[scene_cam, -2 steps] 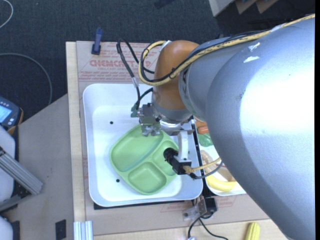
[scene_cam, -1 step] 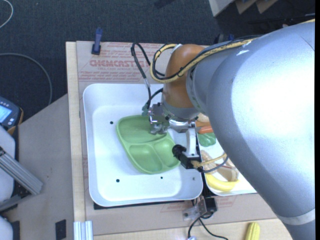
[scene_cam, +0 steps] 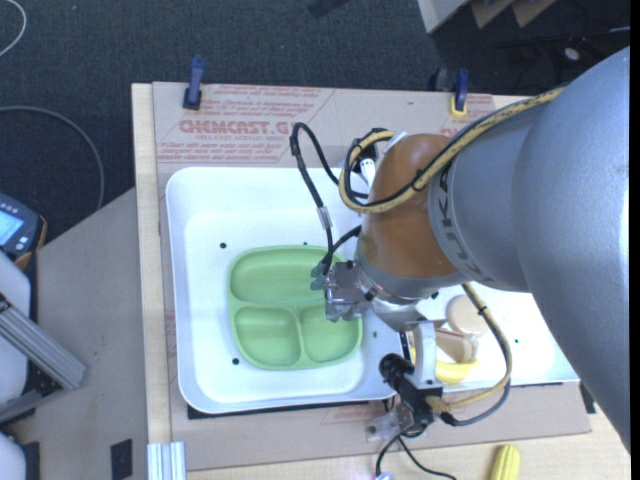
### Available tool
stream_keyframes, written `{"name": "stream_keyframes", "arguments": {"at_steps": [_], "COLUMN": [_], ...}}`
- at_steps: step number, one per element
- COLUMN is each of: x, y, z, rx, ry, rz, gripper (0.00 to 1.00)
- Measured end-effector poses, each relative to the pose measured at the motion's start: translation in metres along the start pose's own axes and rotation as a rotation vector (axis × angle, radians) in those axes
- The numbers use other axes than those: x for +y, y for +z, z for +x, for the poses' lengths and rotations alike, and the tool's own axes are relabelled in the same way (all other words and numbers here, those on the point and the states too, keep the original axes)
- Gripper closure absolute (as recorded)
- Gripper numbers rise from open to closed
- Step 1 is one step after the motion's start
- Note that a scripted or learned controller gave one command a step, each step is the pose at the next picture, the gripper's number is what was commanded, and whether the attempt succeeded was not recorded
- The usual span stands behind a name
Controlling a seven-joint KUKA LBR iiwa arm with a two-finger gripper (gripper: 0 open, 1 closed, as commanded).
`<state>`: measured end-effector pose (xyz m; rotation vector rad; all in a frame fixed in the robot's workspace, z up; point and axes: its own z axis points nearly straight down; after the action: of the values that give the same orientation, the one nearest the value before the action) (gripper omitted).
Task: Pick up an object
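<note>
In the camera view, the grey arm with its orange band [scene_cam: 405, 213] hangs over the seam between the two shallow white bins [scene_cam: 190, 268]. Its gripper [scene_cam: 338, 293] is hidden under the wrist, so I cannot tell its state. The green divided plastic tray [scene_cam: 290, 308] lies in the left bin, directly left of the gripper, with its long axis running toward the bin's near-right corner.

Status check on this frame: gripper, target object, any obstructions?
Gripper down over green tray in left bin, fingers hidden. Nothing seen held. Arm covers part of right bin; small items there.
</note>
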<state>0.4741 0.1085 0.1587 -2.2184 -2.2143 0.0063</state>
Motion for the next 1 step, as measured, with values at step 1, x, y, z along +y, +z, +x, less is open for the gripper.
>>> {"name": "stream_keyframes", "arguments": {"at_steps": [1], "x": [0.0395], "y": [-0.1429], "z": [0.0340], "rx": [0.004], "ry": [-0.008], "rz": [-0.027], "gripper": [1.00]}}
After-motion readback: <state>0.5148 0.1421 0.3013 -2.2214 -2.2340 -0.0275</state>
